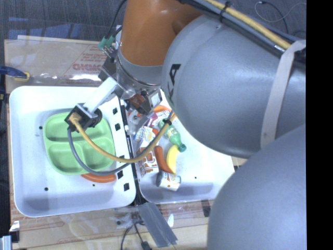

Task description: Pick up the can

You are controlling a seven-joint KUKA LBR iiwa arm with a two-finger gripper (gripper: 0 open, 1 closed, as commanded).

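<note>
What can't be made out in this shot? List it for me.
- Gripper: camera view, tucked under the arm's orange band.
- Right bin: far half covered by the grey arm.
- Can: cannot be told apart in the pile beside the banana, too small and cluttered.

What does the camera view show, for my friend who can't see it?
A big grey and orange robot arm reaches over two white bins. The left bin holds a green tray; the right holds a banana and other small items.

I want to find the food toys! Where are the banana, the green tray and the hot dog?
Banana (170,159), camera view, middle of its yellow body.
Green tray (62,145), camera view, bare left compartment.
Hot dog (99,177), camera view, middle of its orange length.
</note>
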